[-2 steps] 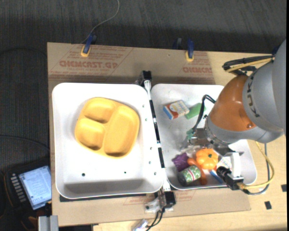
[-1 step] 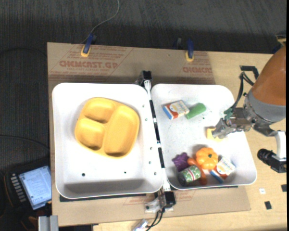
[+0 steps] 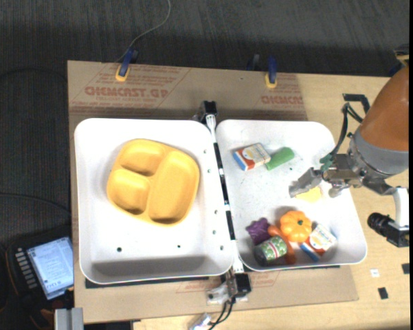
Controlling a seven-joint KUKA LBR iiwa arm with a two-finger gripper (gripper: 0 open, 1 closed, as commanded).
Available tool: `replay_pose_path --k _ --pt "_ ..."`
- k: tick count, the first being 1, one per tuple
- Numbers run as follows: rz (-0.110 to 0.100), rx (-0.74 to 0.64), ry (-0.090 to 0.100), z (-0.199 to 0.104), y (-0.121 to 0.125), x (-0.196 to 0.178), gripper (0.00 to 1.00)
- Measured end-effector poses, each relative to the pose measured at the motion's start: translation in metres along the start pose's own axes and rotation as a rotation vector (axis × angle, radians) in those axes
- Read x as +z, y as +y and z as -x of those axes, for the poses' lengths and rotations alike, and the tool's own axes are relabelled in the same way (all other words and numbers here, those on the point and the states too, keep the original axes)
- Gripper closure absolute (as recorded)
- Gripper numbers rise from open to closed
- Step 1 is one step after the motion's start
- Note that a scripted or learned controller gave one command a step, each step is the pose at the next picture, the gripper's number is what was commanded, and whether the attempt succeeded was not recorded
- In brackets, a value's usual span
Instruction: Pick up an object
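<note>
The bench is a light wooden surface covered by a brown cardboard sheet, which is fastened at its far edge by two clamps. Two shallow white bins rest side by side on the sheet: the left bin and the right bin, their inner edges adjoining.

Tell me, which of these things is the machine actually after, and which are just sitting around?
Job in hand: hand; yellow piece beneath it; other pickable items: orange pumpkin, purple toy, green block, small carton.

Lying about: yellow tray, clamps, tablet.
</note>
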State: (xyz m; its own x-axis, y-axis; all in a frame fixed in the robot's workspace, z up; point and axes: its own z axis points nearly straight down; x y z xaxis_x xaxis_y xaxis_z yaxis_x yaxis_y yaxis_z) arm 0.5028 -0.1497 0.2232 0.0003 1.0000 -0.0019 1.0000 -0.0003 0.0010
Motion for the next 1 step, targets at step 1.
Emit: replay_pose_path --k 1 --pt "0.005 -0.002 0.001 -0.0117 -0.0046 0.1311 0.0"
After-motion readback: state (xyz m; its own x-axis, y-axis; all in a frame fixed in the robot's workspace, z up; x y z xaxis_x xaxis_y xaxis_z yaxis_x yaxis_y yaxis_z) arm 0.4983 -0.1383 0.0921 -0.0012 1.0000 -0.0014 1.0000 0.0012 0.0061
